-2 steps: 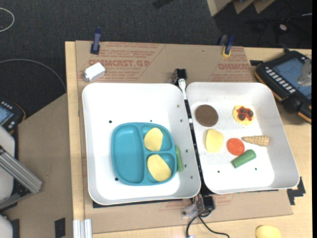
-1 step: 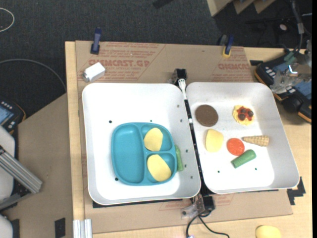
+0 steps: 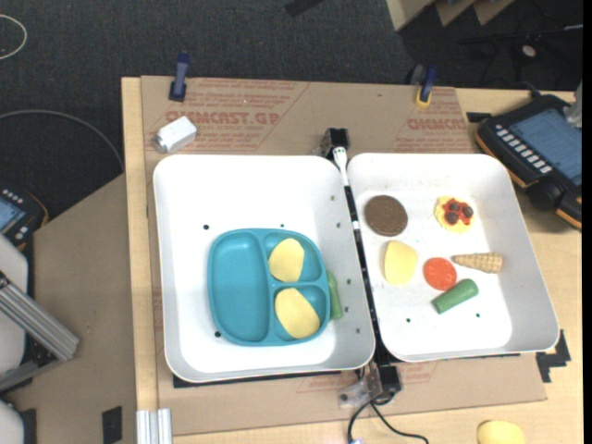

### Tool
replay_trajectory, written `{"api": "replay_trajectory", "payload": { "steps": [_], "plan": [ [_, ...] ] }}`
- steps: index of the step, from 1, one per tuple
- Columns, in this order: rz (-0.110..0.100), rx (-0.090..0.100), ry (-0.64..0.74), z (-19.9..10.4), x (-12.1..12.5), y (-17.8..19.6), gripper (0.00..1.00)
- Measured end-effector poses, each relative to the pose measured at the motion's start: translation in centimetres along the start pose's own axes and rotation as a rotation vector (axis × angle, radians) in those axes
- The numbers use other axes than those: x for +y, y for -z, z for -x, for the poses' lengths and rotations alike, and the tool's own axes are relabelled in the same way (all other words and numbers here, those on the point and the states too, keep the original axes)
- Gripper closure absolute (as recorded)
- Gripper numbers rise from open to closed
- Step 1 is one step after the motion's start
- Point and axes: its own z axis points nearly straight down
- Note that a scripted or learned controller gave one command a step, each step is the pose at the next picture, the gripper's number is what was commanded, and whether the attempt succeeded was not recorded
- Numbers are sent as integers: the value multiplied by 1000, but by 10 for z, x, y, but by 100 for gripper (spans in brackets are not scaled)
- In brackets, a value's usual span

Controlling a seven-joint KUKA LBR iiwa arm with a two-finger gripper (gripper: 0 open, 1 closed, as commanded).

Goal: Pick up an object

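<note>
Centrally, glossy teal tray [image 3: 231,294] (compartmented).

Left bin [image 3: 185,211]: teal divided tray [image 3: 242,287] blocks 5 o'clock, open floor toward 12. Right bin [image 3: 518,248]: toy food clustered centre, 6 o'clock floor open.

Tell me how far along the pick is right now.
Not started, from what shows. Done: nothing looks lifted; the brown disc, yellow piece, red disc, cone, green piece and small tart all lie flat in the right bin. In hand: nothing visibly gripped. Left: the whole pick. The teal tray in the left bin carries two yellow pieces.
</note>
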Motion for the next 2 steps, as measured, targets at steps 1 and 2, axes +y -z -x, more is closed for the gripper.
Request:
{"api": "replay_trajectory", "payload": {
  "steps": [1, 2],
  "plan": [
    [-28, 8, -1, -6, 39, -78, 100],
    [1, -2, -2, -3, 34, 102, 100]
  ]
}}
